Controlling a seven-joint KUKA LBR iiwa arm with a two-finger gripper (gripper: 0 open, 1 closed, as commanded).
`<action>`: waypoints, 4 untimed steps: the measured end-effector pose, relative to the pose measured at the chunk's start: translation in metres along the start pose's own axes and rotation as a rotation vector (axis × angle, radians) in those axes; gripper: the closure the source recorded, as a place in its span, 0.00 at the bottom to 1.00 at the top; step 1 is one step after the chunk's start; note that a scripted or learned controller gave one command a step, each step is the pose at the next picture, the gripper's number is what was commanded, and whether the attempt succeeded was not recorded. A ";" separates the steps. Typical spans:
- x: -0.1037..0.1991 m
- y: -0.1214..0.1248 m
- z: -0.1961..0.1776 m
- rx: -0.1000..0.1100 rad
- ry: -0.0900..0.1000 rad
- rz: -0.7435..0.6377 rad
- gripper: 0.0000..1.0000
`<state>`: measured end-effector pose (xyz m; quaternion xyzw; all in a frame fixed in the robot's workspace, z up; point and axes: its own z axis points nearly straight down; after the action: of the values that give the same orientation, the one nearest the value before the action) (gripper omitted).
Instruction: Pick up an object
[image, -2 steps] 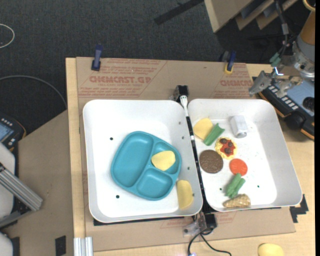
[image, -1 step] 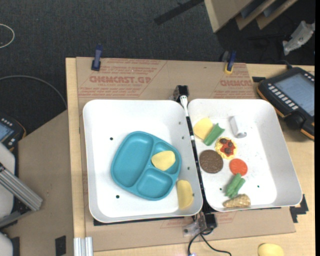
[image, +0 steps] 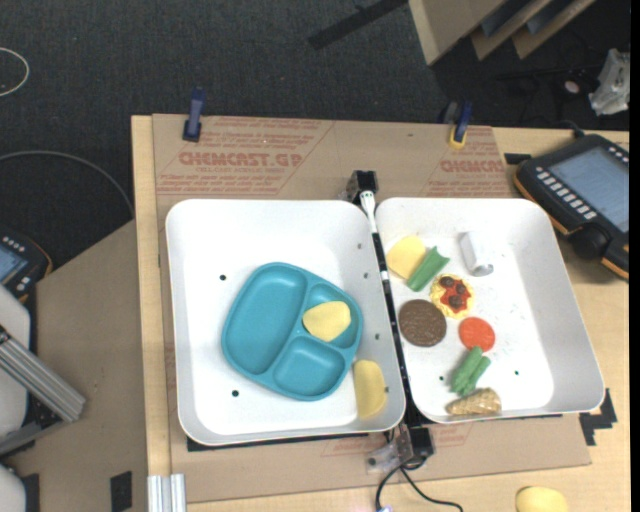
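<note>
Camera view: two white bins (image: 190, 300) on a cardboard-covered bench (image: 300, 150), dark carpet (image: 150, 50) behind

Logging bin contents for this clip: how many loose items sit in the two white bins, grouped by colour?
Blue: 1, the divided tray
Yellow: 3, one on the tray, one beside it, one in the right bin
Green: 2
Brown: 1 disc
Red: 1
Red and yellow: 1
Grey: 1 cylinder
Tan: 1
Total: 11
</note>
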<state>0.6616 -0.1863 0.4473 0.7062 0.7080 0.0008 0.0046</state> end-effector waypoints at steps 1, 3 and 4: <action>-0.034 -0.063 0.046 0.013 0.005 0.008 1.00; -0.031 -0.177 0.070 0.023 0.009 0.013 1.00; 0.035 -0.181 -0.100 -0.015 0.001 -0.004 1.00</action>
<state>0.4798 -0.1512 0.5457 0.7046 0.7095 0.0064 0.0096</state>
